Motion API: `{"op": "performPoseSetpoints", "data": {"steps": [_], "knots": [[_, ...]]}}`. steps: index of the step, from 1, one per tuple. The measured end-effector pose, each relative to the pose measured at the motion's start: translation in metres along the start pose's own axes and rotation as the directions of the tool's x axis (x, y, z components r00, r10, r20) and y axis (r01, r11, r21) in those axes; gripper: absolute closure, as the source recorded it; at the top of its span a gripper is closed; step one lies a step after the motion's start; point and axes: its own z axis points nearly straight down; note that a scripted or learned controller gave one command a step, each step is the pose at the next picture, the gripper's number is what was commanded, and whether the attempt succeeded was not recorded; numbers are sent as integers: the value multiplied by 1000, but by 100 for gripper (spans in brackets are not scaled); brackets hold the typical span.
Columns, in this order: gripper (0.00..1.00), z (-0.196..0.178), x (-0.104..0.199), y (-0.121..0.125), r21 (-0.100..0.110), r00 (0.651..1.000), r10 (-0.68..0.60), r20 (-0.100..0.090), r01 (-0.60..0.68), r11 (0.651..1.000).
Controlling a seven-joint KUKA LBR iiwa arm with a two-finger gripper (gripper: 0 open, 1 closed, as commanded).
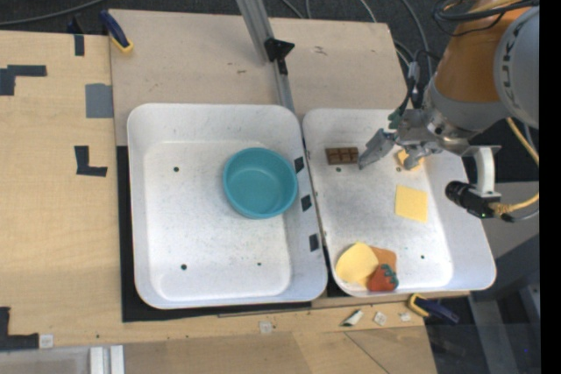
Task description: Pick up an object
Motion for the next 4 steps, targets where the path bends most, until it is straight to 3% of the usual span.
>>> {"op": "performPoseSetpoints", "data": {"steps": [1, 3, 4], "knots": [[0, 0, 0, 0, 0, 1000, 0, 0, 0, 1000], [0, 111, 10, -9, 6, 1000, 1, 0, -1, 1000], [100, 98, 11, -7, 2, 1000, 0, 0, 0, 1000]]}}
